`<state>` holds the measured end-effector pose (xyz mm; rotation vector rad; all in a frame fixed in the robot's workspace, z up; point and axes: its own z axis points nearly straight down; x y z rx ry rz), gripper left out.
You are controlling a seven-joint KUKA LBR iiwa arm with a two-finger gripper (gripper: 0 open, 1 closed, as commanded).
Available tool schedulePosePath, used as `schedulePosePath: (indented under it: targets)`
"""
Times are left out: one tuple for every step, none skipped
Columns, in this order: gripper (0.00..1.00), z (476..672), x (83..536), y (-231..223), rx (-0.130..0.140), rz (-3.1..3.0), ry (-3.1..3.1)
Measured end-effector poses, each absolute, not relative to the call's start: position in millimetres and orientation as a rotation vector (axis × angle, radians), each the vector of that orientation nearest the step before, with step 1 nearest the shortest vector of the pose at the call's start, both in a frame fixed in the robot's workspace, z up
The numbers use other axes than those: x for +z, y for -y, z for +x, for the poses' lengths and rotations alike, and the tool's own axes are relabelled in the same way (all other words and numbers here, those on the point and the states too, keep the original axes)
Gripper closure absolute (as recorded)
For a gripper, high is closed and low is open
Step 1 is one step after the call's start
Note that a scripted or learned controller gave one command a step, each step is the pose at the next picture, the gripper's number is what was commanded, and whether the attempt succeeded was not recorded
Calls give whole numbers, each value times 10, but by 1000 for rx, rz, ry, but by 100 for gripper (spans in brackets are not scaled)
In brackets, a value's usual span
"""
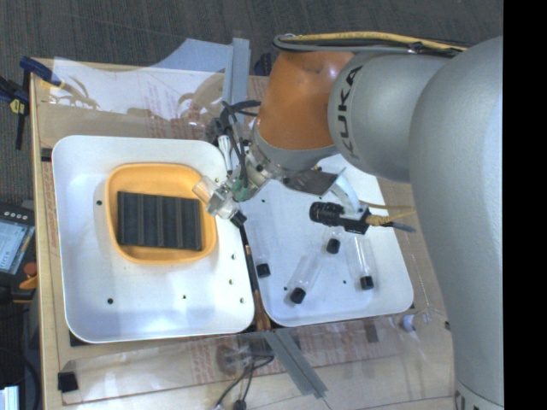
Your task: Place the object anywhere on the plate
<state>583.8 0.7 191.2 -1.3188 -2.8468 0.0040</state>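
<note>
Where the arm (410, 101) reaches in from the right, I log the gripper (220, 198) first. It hangs low over the seam between the two bins, with its pale tip at the right rim of the plate (155, 176). From this slanted angle I cannot tell how wide the gripper stands or whether it has hold of anything. The orange band (295, 92) sits just behind it on the far side, and the grey bulk of the arm covers the far right of the scene.

Item, left of the gripper: the plate, orange-yellow with rounded corners, lying flat in the far half of the left bin (85, 306).

Item, on the plate: a black ridged slab (160, 220). It lies flat and fills most of the plate's middle, with rim showing on all sides. I take this for the task's object. It is close to the gripper's tip, but I cannot tell whether they touch.

Item, right of the gripper: the right bin (286, 229), partly under the arm. It holds:
- a small black piece (262, 270) near the bin's left wall
- a clear tube (304, 273) lying at a slant, its black cap toward the near side
- a loose black cap (332, 246), just beyond that tube
- a second clear tube (362, 259), further right and lying near to far, with its black cap at the near end

The two tubes are apart from each other.

Item, outermost: the bench (171, 357) under both bins, with pale paper (128, 88) along its far edge.
</note>
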Motion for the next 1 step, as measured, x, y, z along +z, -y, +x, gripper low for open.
schedulePosePath:
  targets:
    - [0, 5839, 1913, 0, 4, -1320, 2847]
